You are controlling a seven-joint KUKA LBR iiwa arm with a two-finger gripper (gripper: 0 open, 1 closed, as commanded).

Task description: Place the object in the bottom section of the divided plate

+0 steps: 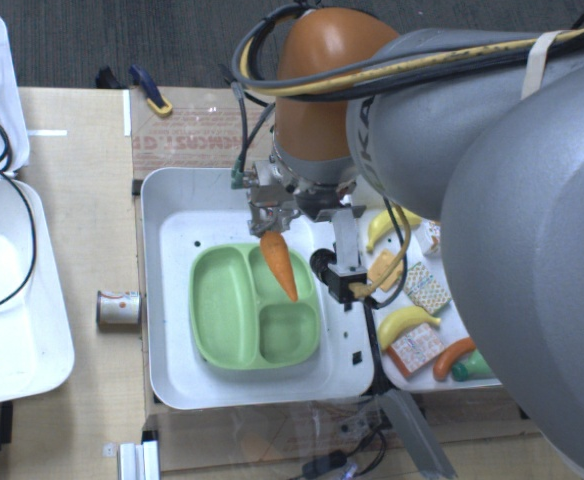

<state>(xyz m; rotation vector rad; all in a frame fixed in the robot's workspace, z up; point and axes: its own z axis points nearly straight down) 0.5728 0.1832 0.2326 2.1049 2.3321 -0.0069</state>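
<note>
A light green divided plate lies in the middle white bin. It has one long section on its left and two smaller sections on its right. An orange carrot hangs point-down over the ridge between the two right-hand sections. My gripper sits just above the carrot's thick upper end, shut on it. The arm's orange band and grey body hide the bin's far right corner.
The right bin holds two bananas, a yellow block, patterned cards, a red sausage-like piece and a green item. A small can lies on the bench left of the middle bin. A blue-and-yellow clamp rests behind.
</note>
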